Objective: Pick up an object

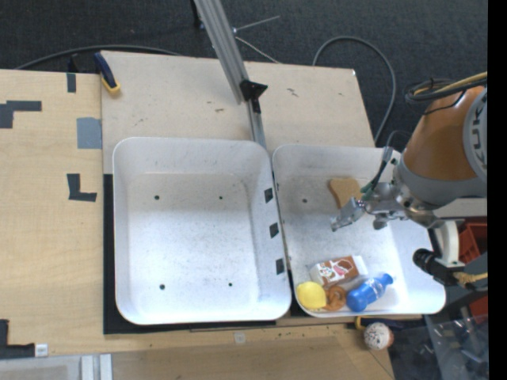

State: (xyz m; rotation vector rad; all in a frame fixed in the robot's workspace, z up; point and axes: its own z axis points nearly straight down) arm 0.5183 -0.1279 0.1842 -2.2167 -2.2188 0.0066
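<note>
Two shallow white bins sit side by side on the bench, whose light wooden top stretches away to the left and carries a few dark tape marks. The left bin is the larger-looking of the pair in the camera view, its floor speckled with fine dark flecks. The right bin touches it along a shared edge marked with small black tabs.

Next in size is the arm, grey with its orange band, reaching in from the right over the right bin's far half. A slim metal rail runs down from the top of the view to the seam between the bins.

The gripper hangs over the middle of the right bin, its metal tips pointing toward the left. Nothing shows between its fingers, and at this size I cannot tell whether they are spread or pressed together.

The objects for picking all lie in the right bin. A tan wedge (possibly a sponge or a slice of bread) lies just above and beside the gripper's tips. Along the bin's near edge sits a cluster: a small printed packet, a blue bottle lying on its side, a yellow ball, and a small brown lump wedged between ball and bottle.

Outside the bin, just below its near rim, rests a small pale ball.
</note>
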